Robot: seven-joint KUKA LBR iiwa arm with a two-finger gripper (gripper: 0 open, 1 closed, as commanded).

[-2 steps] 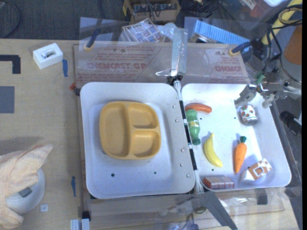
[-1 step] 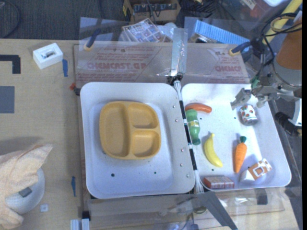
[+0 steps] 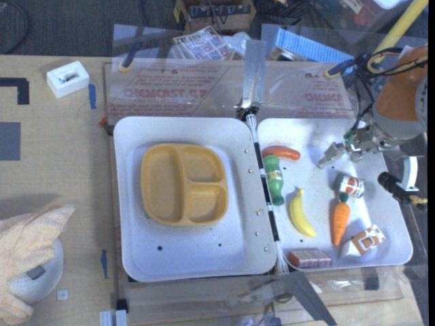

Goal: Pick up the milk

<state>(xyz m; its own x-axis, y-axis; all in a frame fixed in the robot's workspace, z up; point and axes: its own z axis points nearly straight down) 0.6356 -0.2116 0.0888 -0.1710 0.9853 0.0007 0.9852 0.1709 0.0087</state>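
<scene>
Milk point(image 3: 368, 240) lies tipped in the right bin's point(image 3: 401, 253) near right corner (a small orange and white carton), just beside the carrot point(image 3: 340, 223). Well apart from it, the gripper point(image 3: 333, 155) hangs over the bin's far side, fingers spread, nothing between them.

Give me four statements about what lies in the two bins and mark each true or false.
1. The yellow divided tray sits in the left bin. True.
2. The banana lies in the left bin. False: it lies in the right bin.
3. The carrot lies between the banana and the milk. True.
4. The gripper holds the milk. False: it hovers apart from it, near the bin's far side.
</scene>
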